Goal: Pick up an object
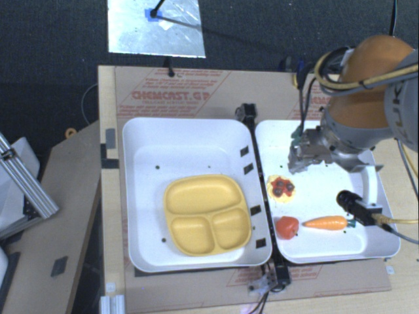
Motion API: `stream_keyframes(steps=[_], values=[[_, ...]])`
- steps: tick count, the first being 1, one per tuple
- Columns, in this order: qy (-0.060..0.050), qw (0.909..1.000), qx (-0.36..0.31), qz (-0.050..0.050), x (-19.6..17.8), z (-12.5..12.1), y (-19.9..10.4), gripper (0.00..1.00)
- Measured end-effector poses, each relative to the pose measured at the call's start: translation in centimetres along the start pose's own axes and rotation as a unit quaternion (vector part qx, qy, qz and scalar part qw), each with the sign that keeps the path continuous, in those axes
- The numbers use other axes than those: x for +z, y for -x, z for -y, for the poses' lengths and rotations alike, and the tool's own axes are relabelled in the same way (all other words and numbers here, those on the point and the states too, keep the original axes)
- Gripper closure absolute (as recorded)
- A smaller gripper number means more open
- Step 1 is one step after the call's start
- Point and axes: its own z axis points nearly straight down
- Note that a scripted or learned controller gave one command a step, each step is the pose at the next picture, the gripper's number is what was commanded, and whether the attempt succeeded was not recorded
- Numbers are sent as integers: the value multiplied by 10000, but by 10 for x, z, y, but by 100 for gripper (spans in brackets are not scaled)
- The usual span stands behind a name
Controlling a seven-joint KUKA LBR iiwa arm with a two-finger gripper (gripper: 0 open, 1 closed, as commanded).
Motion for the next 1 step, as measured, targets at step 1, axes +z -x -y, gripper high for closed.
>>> stream_keyframes(steps=[1], values=[[-15, 10000, 6, 0, 22, -11, -56, 100]])
